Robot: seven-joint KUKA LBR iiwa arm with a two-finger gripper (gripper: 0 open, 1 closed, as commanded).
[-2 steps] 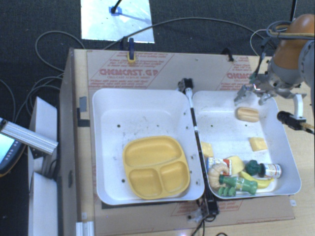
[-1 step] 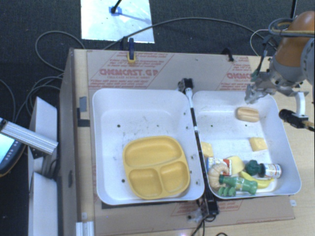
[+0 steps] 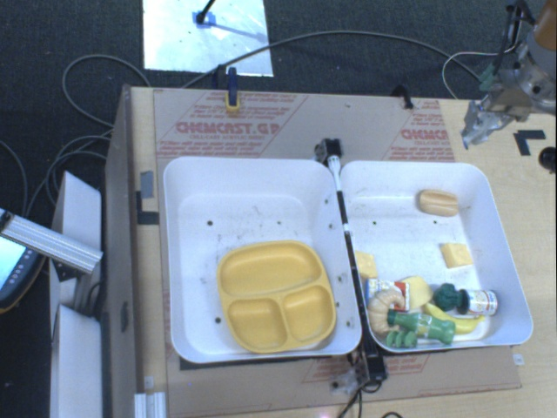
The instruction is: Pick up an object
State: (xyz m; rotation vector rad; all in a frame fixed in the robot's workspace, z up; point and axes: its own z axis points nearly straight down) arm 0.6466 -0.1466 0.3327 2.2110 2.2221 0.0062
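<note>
The claw (image 3: 484,125) hangs over the table (image 3: 418,120) beyond the right bin's (image 3: 505,233) far right corner, well apart from everything inside; whether it is apart or together cannot be told. The bin's far half lies mostly bare, with a tan bread roll (image 3: 437,202) alone there. Small toys crowd the near edge, among them a green bottle (image 3: 422,329). A yellow divided tray (image 3: 277,294) sits in the left bin (image 3: 187,233).

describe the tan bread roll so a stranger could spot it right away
Look in the right-hand shallow white bin, toward its far corner. The tan oval bread roll lies there alone, apart from the pile of toys at the near edge; it is rounded, unlike the flat yellow square nearer.
</note>
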